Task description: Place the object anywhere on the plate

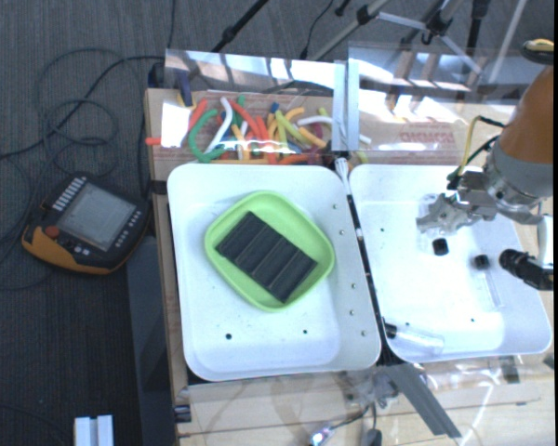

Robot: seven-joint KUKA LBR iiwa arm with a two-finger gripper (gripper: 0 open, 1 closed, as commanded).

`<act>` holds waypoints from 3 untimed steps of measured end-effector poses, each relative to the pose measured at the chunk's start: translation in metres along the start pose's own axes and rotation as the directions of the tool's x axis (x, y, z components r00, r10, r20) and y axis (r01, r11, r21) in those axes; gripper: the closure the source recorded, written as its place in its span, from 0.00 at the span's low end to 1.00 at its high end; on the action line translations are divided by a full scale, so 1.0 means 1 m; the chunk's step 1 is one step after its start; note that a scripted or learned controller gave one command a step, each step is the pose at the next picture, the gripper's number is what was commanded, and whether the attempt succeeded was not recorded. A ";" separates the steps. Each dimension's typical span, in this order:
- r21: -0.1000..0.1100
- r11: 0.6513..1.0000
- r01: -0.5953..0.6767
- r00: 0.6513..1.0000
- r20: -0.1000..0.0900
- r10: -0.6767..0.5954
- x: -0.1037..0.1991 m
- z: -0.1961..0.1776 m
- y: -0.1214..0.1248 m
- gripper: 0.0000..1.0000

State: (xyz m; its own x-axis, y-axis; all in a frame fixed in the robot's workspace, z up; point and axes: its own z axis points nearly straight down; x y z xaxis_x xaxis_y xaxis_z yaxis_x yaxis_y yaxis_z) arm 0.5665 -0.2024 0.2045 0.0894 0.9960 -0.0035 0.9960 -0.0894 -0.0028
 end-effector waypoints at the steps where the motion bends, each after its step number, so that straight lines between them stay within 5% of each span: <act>1: -0.001 0.985 0.171 0.985 -0.003 -0.171 0.073 0.011 -0.049 1.00; 2: 0.002 0.983 0.185 0.983 -0.004 -0.185 0.135 0.022 -0.043 1.00; 3: 0.001 0.983 0.185 0.983 -0.004 -0.185 0.135 0.022 -0.043 0.00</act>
